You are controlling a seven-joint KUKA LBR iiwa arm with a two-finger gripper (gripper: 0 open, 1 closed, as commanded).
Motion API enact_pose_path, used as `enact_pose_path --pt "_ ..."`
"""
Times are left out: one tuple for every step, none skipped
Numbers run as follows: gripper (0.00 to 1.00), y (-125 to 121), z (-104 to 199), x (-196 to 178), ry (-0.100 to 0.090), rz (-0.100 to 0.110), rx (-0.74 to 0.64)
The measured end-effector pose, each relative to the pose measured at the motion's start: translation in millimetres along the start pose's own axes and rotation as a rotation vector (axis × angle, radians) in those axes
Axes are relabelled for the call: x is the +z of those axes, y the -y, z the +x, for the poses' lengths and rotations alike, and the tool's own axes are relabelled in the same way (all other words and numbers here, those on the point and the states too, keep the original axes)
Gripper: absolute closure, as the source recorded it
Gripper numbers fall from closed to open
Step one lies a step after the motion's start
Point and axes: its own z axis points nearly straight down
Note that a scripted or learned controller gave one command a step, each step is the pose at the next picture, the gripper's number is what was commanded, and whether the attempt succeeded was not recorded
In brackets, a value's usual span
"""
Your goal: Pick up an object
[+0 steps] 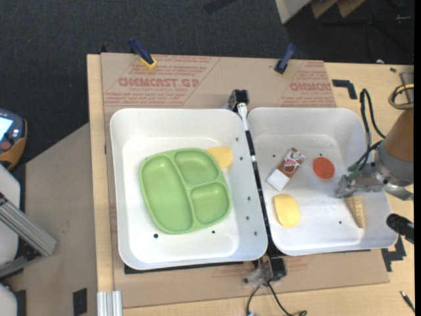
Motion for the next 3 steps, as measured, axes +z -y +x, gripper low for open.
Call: enact_pose_path --pt "1.00 -3.0 1.1 -11.2 0.002 -0.007 -0.002" --pt "1.00 -3.4 0.9 -21.4 0.004 -0.009 -0.001" --pt "1.00 44.4 1.0 -0.1 0.001 -0.007 -0.001"
